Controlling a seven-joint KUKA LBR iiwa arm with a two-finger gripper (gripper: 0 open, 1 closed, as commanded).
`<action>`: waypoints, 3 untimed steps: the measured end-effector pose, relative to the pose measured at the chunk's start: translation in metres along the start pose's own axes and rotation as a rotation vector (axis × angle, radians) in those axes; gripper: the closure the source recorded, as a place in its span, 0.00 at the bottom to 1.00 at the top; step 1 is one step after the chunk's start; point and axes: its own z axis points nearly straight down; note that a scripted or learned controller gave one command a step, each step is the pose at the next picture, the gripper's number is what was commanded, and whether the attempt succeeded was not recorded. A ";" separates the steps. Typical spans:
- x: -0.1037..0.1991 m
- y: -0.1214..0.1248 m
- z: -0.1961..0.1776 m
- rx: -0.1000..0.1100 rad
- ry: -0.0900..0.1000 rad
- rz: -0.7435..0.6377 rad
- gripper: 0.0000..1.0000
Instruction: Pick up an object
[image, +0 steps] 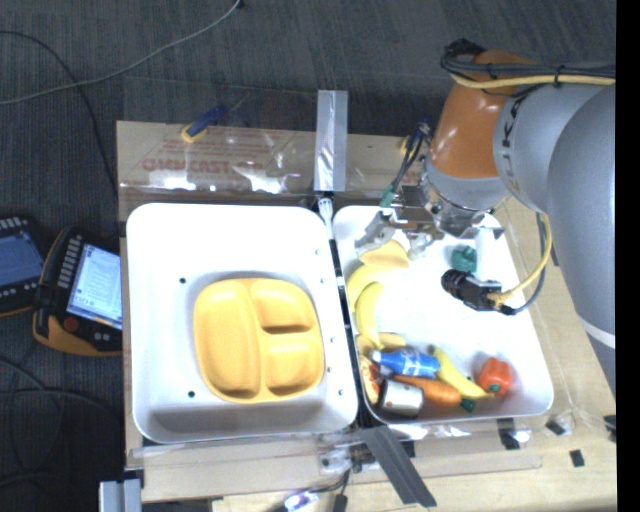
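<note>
Right bin (520, 300), arm bent low, claw (398, 232) above banana (366, 300)

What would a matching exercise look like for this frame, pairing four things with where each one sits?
Things:
1. yellow tray
2. gripper
3. tomato
4. handheld pendant

Places:
A. right bin's near right corner
B. floor left of the bench
C. inside the left bin
D. far end of the right bin

Pairs: 1-C, 2-D, 3-A, 4-B
</note>
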 end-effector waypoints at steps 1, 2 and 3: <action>0.000 0.000 0.000 0.000 0.000 0.000 0.00; -0.060 -0.020 0.072 -0.002 0.000 -0.337 0.00; -0.071 -0.007 0.119 -0.019 -0.003 -0.345 0.00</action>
